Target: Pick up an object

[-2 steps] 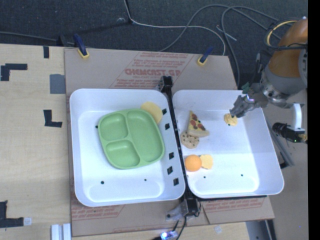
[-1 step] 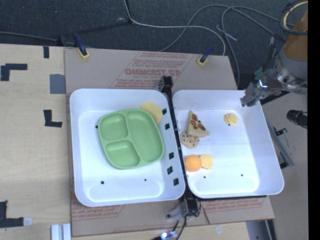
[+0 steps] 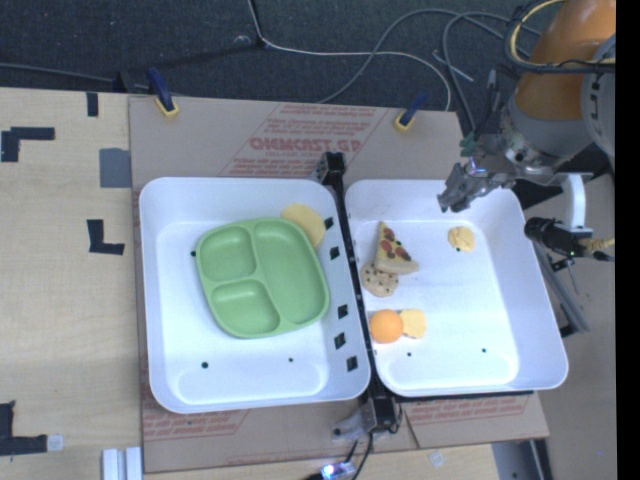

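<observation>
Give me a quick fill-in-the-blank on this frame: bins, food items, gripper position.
1. The green divided plate lies in the ____ bin as the camera sees it.
2. The pizza slice touches the ____ just below it.
3. The small orange ball sits in the ____ bin, near the divider.
4. The gripper hovers near the right bin's ____ edge.

Missing words: left; cookie; right; far (top)

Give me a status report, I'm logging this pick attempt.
Gripper above right bin's far edge, nothing seen in it. Nearest item: small yellow piece, just below. Pizza slice, cookie, orange ball sit further left, clear of it.
</observation>
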You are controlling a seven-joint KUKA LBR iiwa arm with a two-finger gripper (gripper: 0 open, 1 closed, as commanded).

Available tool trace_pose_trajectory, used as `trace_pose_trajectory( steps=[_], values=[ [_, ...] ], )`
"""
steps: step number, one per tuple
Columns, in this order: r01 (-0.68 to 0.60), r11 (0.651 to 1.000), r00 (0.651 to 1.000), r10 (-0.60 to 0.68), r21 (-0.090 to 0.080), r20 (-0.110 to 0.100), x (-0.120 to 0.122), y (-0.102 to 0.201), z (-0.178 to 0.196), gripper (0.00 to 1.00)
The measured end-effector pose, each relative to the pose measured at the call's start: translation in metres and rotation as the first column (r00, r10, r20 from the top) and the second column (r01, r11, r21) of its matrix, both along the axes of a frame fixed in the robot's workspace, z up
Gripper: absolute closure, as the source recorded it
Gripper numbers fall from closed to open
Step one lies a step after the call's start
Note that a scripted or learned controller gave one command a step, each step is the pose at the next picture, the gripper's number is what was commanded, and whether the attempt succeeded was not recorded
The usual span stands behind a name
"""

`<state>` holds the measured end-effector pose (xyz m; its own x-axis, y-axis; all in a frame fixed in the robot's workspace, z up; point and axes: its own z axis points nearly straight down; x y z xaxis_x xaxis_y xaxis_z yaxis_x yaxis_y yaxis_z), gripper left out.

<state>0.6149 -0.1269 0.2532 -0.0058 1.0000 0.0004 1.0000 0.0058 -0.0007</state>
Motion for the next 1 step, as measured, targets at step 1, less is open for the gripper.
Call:
trace_pose_trajectory(
  steps=[1],
  values=[
    [0.000,1.000,1.000,0.000,0.000,0.000,0.0101,0.0512,0.0031,1.00]
  ],
)
